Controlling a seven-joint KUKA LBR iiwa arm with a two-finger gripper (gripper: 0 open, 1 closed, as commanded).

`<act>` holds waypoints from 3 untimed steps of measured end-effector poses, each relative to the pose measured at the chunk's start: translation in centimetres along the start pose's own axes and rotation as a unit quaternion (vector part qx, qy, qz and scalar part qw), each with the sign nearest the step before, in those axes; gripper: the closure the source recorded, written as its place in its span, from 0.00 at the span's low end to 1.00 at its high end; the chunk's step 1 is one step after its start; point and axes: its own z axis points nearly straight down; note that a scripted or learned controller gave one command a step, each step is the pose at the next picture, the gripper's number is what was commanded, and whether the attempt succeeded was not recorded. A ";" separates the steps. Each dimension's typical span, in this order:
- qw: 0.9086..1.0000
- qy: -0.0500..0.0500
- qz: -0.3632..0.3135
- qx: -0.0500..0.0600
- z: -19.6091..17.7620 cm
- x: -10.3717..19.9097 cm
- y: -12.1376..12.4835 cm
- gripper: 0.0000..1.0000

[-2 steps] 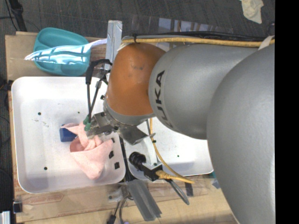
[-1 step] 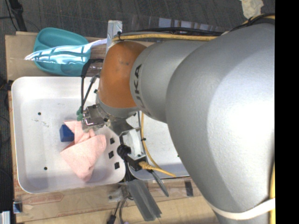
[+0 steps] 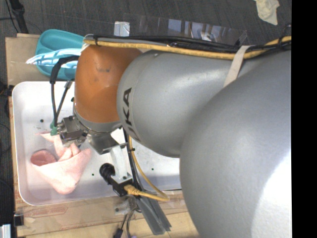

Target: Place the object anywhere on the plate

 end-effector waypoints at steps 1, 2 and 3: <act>0.999 -0.001 0.054 0.001 7.9 -9.1 -1.7 1.00; 1.000 -0.001 -0.007 0.001 7.4 -2.5 9.2 1.00; 1.000 -0.001 0.011 0.002 9.5 -6.3 4.1 1.00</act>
